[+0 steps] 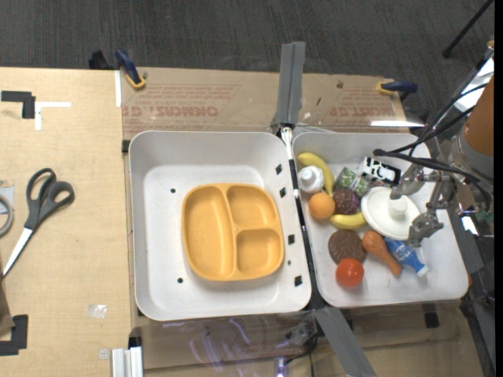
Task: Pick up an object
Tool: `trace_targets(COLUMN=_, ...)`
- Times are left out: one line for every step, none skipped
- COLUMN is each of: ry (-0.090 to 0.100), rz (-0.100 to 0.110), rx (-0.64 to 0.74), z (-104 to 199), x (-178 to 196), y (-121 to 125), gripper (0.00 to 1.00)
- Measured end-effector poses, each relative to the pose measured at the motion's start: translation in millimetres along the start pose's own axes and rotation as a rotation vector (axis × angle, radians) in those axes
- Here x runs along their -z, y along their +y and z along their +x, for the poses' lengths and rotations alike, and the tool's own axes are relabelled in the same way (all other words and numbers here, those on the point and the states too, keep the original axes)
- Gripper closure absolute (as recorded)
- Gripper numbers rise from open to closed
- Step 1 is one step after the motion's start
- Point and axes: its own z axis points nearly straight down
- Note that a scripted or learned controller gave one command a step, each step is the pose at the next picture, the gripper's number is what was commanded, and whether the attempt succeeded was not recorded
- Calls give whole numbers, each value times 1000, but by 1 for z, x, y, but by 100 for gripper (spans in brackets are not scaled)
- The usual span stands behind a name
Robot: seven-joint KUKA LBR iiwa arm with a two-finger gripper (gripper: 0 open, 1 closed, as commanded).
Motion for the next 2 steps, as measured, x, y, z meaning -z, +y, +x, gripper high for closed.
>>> trace_targets(ry=-17, rz=5, rx=76, z=-12, x=-120, y=4, gripper=0)
trace_targets(ry=-8, rz=2, rx=77, z=15, x=-138, y=38, gripper=0)
